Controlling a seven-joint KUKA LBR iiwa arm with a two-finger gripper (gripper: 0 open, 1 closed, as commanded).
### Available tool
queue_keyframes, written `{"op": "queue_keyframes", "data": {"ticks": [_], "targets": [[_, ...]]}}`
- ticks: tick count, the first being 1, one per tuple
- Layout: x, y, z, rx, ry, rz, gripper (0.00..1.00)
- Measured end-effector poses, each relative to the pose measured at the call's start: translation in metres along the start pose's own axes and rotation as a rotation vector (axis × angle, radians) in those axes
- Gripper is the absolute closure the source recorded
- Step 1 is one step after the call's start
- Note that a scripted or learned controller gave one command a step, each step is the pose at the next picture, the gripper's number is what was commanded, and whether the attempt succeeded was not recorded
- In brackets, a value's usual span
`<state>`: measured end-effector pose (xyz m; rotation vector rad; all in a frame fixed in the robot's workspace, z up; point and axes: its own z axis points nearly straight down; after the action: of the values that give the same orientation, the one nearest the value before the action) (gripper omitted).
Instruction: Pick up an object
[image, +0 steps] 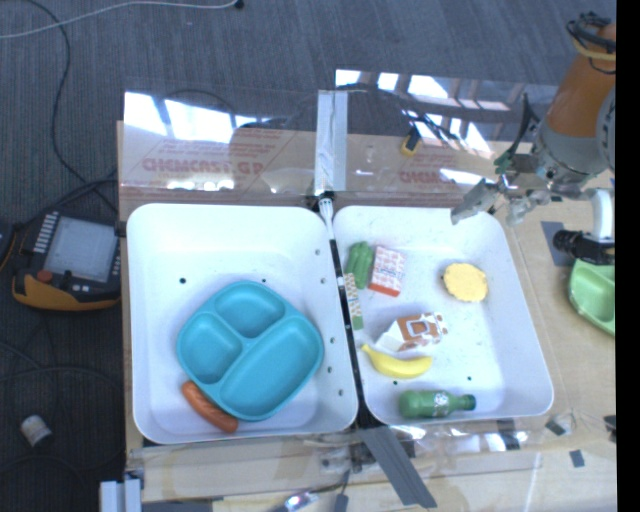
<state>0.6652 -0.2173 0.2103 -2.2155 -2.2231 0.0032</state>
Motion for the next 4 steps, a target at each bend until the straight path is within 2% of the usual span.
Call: {"op": "queue_keyframes", "data": {"ticks": [1, 2, 3, 4], "targets": [[0.002, -0.036, 0.101, 0.002, 0.006, 0.007, 0.00], [0.014, -0.098, 0.121, -0.017, -0.005, -0.205, 0.00], [0.005, -0.035, 0.121, -0.015, 0.008, -0.286, 0.00], [0.002, -0.011, 0.035, -0.004, -0.002, -0.358, 0.00]]}}
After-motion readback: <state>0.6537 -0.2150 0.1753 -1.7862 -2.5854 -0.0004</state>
